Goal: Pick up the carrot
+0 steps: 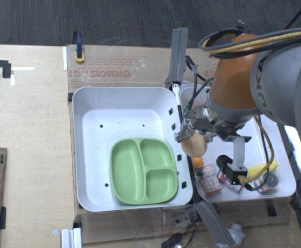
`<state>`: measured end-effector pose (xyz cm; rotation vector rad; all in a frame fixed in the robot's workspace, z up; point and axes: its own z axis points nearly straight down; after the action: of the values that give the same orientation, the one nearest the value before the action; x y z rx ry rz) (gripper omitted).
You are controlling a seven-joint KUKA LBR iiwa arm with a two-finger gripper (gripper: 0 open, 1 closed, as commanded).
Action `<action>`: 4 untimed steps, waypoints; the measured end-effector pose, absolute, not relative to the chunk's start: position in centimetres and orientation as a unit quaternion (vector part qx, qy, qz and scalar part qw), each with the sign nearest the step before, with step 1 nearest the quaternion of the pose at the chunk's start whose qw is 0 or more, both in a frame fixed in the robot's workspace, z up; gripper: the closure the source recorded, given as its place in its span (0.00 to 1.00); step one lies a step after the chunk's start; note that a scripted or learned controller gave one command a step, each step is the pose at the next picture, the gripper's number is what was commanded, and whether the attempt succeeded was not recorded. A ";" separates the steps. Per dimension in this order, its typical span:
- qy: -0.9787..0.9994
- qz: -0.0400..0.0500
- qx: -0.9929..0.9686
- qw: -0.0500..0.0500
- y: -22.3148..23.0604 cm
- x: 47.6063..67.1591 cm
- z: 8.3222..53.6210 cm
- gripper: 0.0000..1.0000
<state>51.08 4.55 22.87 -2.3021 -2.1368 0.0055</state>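
Observation:
The carrot (197,163) shows as a small orange piece at the left wall of the right bin (287,187), partly hidden under a tan rounded object (194,145). My gripper (187,133) hangs just above that tan object, over the wall between the two bins, and a little above and left of the carrot. The wrist and its hardware cover the fingertips. Nothing is visibly held.
A green divided plate (144,170) lies in the left bin (88,138). In the right bin, a red and white carton (209,180) sits just below the carrot, with a banana (261,170) and a round can (267,182) at the lower right. The arm covers the bin's upper part.

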 end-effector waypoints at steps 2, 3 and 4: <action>-0.686 0.002 -0.728 0.000 18.3 48.1 32.6 1.00; -0.578 0.003 -0.816 0.000 8.7 47.8 29.5 1.00; -0.598 0.002 -0.801 -0.001 9.8 47.8 36.6 1.00</action>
<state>47.81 9.78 36.61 -2.5178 -1.8808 0.0078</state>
